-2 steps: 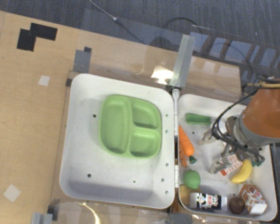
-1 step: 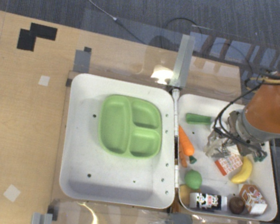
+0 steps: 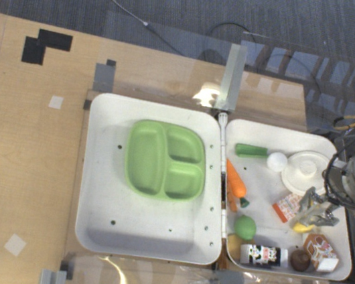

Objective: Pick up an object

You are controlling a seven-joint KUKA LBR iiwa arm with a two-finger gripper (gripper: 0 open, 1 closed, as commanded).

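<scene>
The pincer [image 3: 315, 208] is seen low in the right bin [image 3: 272, 182], just above a yellow piece [image 3: 302, 227]. Whether it is open, or anything is held, cannot be told. The yellow piece lies directly below it toward the bin's near side, long axis roughly left-right, a red packet [image 3: 286, 207] just leftward.

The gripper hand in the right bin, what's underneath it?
Under the hand a yellow object pokes out, beside an orange packet. The hand covers most of the yellow object and the bin floor below.
</scene>
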